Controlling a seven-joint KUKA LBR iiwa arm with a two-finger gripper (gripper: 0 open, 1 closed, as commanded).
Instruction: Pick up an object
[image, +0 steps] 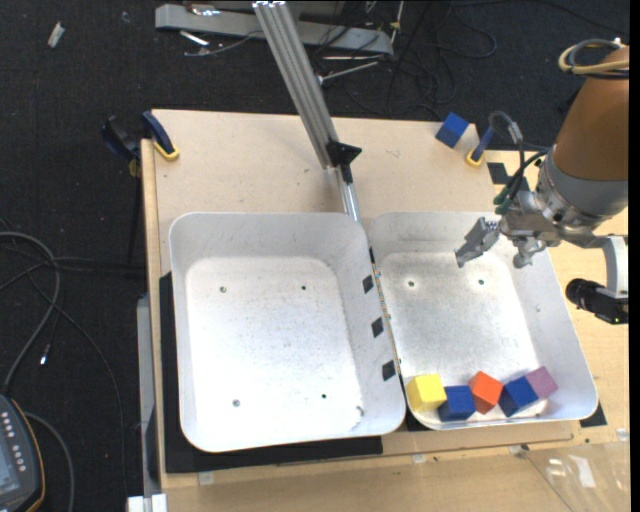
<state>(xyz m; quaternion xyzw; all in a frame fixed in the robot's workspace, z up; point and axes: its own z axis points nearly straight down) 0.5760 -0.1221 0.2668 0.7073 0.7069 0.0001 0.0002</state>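
The two-finger gripper (497, 243) is seen spread wide and empty above the right white bin (560, 330); small coloured blocks (480, 392), probably slid downhill, are clustered along its near wall.

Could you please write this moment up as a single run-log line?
hand: open, empty, above right white bin's far end | small cubes at near edge: yellow, blue, orange, blue, purple | nothing picked

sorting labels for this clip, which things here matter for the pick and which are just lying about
For the job: gripper, open, above the right bin; yellow block, blue blocks and, orange block, purple block.

Lying about: left bin, blue block on bench, clamps, cables.
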